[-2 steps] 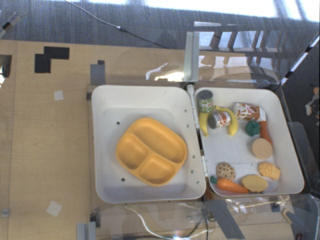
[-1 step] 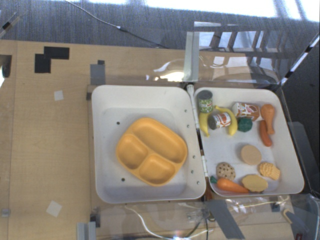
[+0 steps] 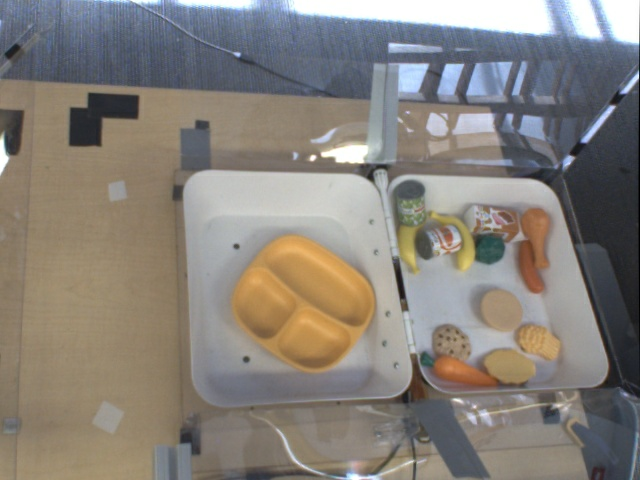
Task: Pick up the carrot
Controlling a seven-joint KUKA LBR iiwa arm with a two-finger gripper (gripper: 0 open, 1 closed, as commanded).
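The orange tapered carrot with its green stub (image 3: 461, 370) lay along the near wall of the right shallow white bin (image 3: 590, 340), touching a tan potato-shaped piece (image 3: 510, 366) and just below a speckled round cookie (image 3: 451, 342). A yellow 3-compartment plastic plate (image 3: 303, 301) sat in the neighbouring bin. Jaw state: cannot tell.

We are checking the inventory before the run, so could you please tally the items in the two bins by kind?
Cans: 2 (green can, red-labelled can)
Orange-red foods: 3 (carrot, sausage, drumstick)
Other toy foods: 8, including banana, cookie
Trays: 1 (yellow tray, left bin)
Total: 14
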